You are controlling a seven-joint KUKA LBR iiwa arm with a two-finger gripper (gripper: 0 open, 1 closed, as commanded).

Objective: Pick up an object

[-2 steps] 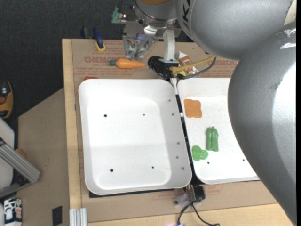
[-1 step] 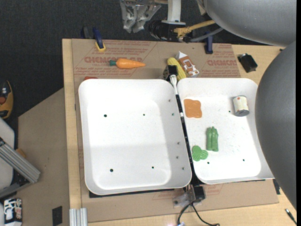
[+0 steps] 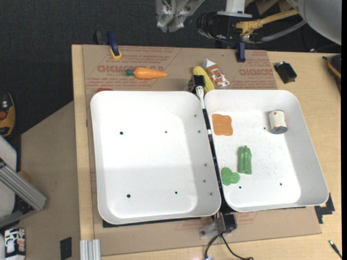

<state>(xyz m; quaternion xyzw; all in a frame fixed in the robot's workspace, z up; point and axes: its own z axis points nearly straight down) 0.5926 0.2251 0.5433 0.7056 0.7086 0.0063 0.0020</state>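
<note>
1. The gripper (image 3: 174, 16) hangs at the top of the view, above the dark floor beyond the bench and well apart from both bins; nothing sits between its fingers, though whether they are spread or closed I cannot tell.
2. The right bin (image 3: 303, 145) holds four things — an orange slice (image 3: 222, 124), a small white can (image 3: 277, 121), a green bundle (image 3: 244, 160) and a green floret (image 3: 230, 176).
3. The left bin (image 3: 108, 145) lies beside it.
4. A toy carrot (image 3: 147, 73) rests on the cardboard behind the left bin — a yellow corn cob (image 3: 201, 76) lies behind the gap between the bins.
</note>
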